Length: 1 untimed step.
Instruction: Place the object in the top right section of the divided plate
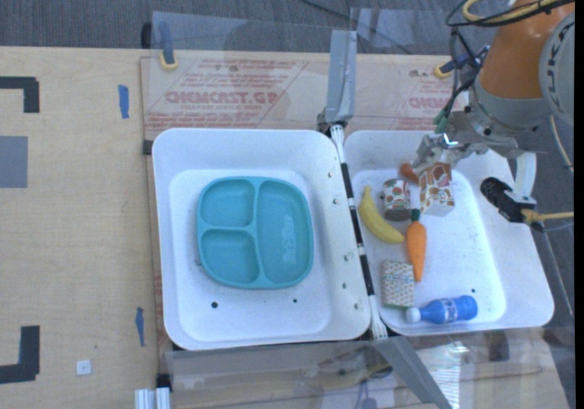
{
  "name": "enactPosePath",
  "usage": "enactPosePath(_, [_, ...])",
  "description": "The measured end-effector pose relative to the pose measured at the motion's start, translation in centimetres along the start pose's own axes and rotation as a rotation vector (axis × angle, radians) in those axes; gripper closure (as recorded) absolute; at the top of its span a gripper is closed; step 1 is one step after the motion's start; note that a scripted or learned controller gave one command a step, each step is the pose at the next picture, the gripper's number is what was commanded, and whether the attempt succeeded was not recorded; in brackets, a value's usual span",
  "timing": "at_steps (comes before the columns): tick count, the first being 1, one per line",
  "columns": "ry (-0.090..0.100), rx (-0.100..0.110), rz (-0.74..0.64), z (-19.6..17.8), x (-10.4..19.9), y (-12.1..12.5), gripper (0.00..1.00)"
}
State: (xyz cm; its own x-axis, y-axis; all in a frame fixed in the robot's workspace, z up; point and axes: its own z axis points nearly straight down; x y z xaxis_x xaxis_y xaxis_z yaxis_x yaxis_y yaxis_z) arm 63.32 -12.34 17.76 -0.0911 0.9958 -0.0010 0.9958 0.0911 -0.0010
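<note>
Pale wood covered the desk, grey carpet lay beyond, and two white bins sat side by side. Turquoise, the divided plate lay in the left bin. Over the right bin's clutter hung the pincer, its grip impossible to tell, just above a small carton.

My single grey arm entering from the right, orange band above its wrist, looped cables alongside, wrist angled down and leftward, my tool held low, tips pointing down-left
</note>
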Motion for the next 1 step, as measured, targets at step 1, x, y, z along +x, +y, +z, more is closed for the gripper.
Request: enactPosePath(1, [-0.001, -0.003, -0.307, -7.06, 6.92, -0.20, 1.00])
